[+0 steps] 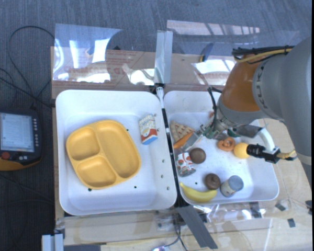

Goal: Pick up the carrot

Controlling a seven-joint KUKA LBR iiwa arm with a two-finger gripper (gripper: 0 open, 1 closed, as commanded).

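Grey carpet surrounds the bench, where we see two white bins side by side. We take the right bin [261, 190] as our landmark. Inside it, near its left wall, the carrot [182, 138] lies tilted beside a waffle-like piece [178, 128]. The gripper [211, 129] hangs over the bin's upper middle, just right of the carrot; we cannot tell how its fingers stand. Along the bin's near wall lies a banana [199, 194]. Left of the bin, a yellow divided plate [102, 153] sits in the other bin [73, 200].
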